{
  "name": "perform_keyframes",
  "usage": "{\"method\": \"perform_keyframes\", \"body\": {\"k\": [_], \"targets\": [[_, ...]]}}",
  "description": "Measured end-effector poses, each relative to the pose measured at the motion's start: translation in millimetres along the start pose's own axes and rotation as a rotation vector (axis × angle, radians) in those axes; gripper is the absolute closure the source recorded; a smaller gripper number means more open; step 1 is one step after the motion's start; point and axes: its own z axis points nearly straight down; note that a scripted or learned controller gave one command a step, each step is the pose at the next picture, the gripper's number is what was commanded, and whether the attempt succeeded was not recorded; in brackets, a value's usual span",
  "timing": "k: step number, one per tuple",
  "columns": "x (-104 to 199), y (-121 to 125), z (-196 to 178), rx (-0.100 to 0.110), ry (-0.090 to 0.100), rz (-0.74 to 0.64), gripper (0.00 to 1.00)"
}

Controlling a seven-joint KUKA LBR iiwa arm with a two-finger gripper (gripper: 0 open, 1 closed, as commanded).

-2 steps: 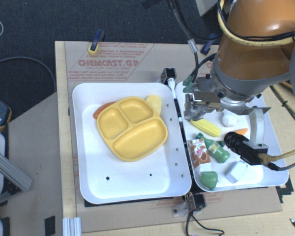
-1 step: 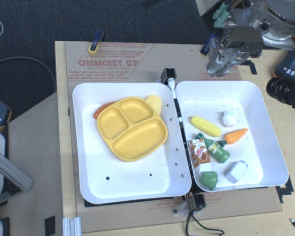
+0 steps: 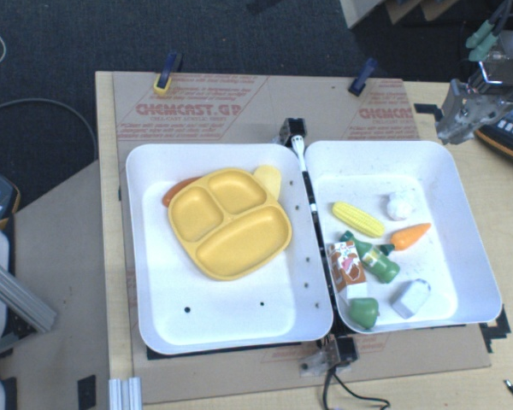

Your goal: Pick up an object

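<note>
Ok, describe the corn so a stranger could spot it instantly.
Look in the right-hand white bin, toward its left side near the divider. The corn is a yellow, ridged cob lying slantwise above the small carton, the bin's one yellow thing.

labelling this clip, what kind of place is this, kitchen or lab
Most likely a robotics lab bench, not a kitchen: two white bins are clamped to a protective board, toy food such as a corn cob lies in one, and a gripper hangs over the bench's corner.

The surface (image 3: 239, 101) — brown board printed with red lettering — carries two white bins touching side by side: the right bin (image 3: 457, 229) nearer the jaws (image 3: 462, 118), the left bin (image 3: 154, 297) farther off. Two clamps (image 3: 164, 73) grip its far edge.
</note>
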Motion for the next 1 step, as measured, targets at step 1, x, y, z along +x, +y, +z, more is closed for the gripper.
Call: {"method": "perform_keyframes", "body": {"k": [1], "targets": [[65.0, -1.5, 115.6, 0.013, 0.0, -0.017, 1.0]]}}
